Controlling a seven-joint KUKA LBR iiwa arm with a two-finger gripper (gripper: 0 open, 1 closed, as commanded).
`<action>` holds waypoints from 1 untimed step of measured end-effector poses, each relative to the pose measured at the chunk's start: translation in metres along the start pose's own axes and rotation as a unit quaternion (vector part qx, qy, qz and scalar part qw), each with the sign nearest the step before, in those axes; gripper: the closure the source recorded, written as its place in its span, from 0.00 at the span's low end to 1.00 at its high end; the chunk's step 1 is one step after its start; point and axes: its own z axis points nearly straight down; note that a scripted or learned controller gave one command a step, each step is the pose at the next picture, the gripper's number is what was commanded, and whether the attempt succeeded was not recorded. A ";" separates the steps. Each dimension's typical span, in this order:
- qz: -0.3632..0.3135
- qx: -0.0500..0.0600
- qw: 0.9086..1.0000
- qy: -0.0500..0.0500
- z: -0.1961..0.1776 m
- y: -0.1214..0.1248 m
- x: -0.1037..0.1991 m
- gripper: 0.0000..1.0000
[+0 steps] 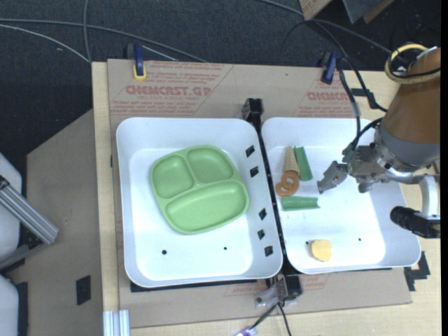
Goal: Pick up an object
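The arm (413, 117) reaches in from 3 o'clock over the right bin (392, 254), wrist bent down and its hand (332, 178) pointing toward 9 o'clock; whether the hand is open or closed I cannot tell, and nothing shows held in it. Just at 9 o'clock of the hand lie a tan stick (290, 161), a green stick (302, 162), a tan ring (286, 185) and a green bar (300, 203). A yellow piece (320, 250) sits at 6 o'clock. The left bin (133, 187) holds a green tray (199, 188).
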 end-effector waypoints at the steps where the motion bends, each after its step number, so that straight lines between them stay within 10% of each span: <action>1: -0.001 -0.006 1.000 -0.001 -0.006 0.003 0.000 0.00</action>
